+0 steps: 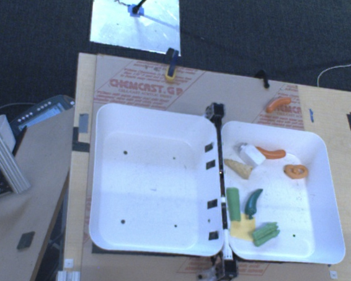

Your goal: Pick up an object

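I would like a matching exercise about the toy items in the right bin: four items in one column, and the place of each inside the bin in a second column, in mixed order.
Items:
1. orange ring
2. orange sausage
3. dark green pepper
4. yellow block

Places in the right bin:
A. near the front, beside the divider
B. at the back, next to a white block
C. toward the right wall
D. in the middle, right of a light green stick

Pairs: 1-C, 2-B, 3-D, 4-A
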`<state>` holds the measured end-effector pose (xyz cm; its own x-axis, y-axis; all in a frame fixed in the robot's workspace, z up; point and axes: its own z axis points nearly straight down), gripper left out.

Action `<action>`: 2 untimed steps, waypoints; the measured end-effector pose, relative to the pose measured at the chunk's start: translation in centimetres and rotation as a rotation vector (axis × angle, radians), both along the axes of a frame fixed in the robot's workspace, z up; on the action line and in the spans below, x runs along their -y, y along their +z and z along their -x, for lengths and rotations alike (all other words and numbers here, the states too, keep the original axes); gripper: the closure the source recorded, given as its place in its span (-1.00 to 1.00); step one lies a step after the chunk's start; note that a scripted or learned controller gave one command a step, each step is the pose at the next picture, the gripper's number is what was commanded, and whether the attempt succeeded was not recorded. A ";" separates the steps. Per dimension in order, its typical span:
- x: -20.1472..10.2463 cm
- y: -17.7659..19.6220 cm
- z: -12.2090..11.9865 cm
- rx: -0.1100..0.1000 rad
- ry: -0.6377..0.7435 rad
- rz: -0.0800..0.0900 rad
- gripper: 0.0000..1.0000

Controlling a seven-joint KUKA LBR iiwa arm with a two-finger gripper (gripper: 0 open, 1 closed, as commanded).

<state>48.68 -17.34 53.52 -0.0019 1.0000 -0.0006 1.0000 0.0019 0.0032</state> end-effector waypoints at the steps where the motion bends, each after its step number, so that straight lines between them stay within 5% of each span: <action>1: 0.0 0.0 0.0 0.000 0.000 0.000 1.00; 2: 0.6 0.0 0.0 0.000 0.000 0.001 1.00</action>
